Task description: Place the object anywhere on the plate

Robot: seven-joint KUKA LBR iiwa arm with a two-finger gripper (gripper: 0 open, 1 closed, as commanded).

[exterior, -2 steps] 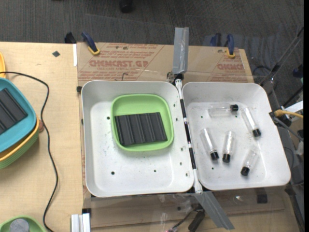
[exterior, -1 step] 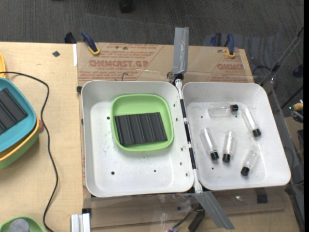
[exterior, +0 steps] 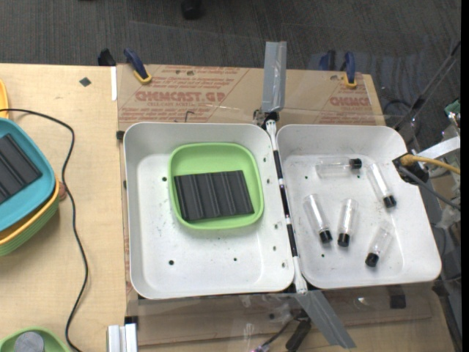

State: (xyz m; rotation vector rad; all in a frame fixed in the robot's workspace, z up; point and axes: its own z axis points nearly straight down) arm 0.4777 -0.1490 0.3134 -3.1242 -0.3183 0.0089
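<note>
A green square plate (exterior: 251,161) sits in the left white bin (exterior: 146,233), toward its back. A dark ribbed mat (exterior: 214,195) lies flat on the plate. Several clear tubes with black caps lie loose in the right white bin (exterior: 410,262). One tube (exterior: 337,169) lies across the back, another (exterior: 380,184) at the right. Two tubes (exterior: 317,217) (exterior: 345,222) lie side by side in the middle. One more tube (exterior: 378,247) rests near the front right.
A stack of teal and green dishes (exterior: 26,189) stands on the wooden table at far left, with a black cable (exterior: 73,218) curling past it. Cardboard (exterior: 190,90) with clamps lies behind the bins. A yellow cable (exterior: 432,163) hangs over the right bin's rim.
</note>
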